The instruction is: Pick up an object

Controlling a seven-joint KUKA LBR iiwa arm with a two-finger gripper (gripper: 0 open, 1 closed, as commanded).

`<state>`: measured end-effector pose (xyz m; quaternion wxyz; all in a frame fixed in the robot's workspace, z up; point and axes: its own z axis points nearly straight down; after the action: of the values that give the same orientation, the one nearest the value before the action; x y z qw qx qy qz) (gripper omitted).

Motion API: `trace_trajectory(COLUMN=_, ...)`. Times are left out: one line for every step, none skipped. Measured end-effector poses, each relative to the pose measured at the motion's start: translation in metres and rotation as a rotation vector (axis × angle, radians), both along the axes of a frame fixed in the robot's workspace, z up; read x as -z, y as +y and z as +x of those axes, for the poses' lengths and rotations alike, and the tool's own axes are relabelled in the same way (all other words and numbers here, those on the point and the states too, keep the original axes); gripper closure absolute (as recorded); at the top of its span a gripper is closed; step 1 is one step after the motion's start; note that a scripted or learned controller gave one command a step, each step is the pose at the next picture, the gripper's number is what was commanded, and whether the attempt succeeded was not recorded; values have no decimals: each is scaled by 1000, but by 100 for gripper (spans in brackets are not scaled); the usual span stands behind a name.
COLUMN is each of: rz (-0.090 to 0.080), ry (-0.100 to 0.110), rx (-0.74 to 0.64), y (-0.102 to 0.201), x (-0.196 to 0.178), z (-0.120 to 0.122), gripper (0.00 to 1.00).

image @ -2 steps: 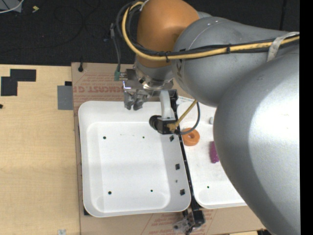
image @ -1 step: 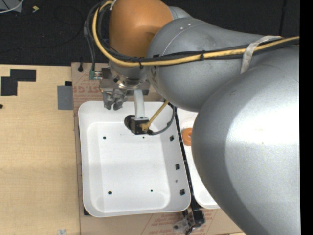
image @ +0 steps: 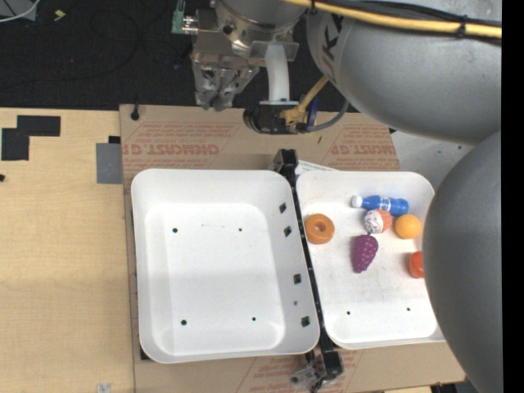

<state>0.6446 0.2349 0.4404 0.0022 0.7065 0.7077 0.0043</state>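
The right bin [image: 377, 318] holds the loose objects. An orange ring [image: 319, 228] lies near its left wall. A blue bottle [image: 383, 204] lies on its side at the back, with a small white and red piece [image: 374, 221] just in front of it. An orange ball [image: 407, 226] sits to their right, and a purple bunch of grapes [image: 364, 252] lies in the middle. A red-orange object [image: 417, 264] is partly hidden by the arm. My gripper [image: 217, 88] hangs high beyond the back edge of the left bin, far from all of them.
The left bin [image: 213, 268] stands beside the right one, joined by a black divider [image: 296, 244]. Both rest on a cardboard sheet [image: 205, 142]. The big grey arm [image: 475, 244] covers the right side of the view and overhangs the right bin's edge.
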Motion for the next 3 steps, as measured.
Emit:
trace_trajectory(rz=-6, ry=9, rx=12, y=-143, x=-24, z=-1, gripper=100)
trace_trajectory(rz=-3, ry=14, rx=1, y=-181, x=-25, z=-4, gripper=100)
trace_trajectory(rz=-5, ry=16, rx=8, y=-265, x=17, z=-1, gripper=100)
